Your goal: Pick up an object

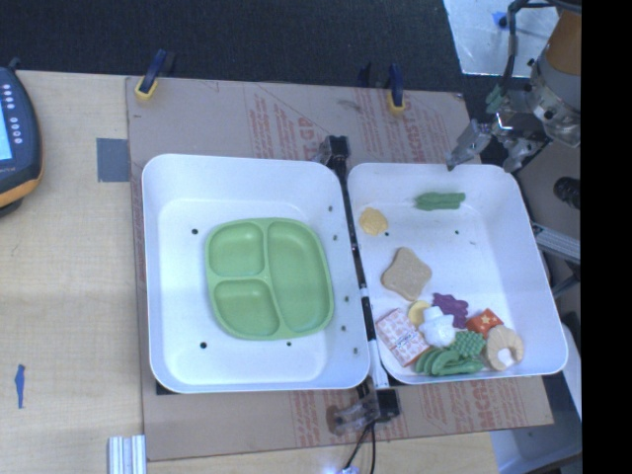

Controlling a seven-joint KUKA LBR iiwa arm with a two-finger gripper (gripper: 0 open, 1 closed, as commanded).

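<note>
My gripper point(491, 152) hangs above the far right corner of the right bin point(528, 255), open, with nothing between its fingers. Nearest to it in that bin lies a green pea pod point(439, 200). A yellow round piece point(373, 222) and a tan bread slice point(406, 273) rest further toward the front. A cluster sits in the front corner: a purple piece point(451, 307), a red-and-white packet point(401, 337), a white egg-like piece point(437, 330), green beans point(449, 360), a red piece point(485, 321) and a tan round piece point(505, 348).
The left bin point(168, 265) holds a green divided plate point(269, 277). Both bins stand on a cardboard sheet point(247, 117) held by a yellow clamp point(150, 75) and a blue clamp point(395, 87). A control pendant point(15, 136) lies at the far left.
</note>
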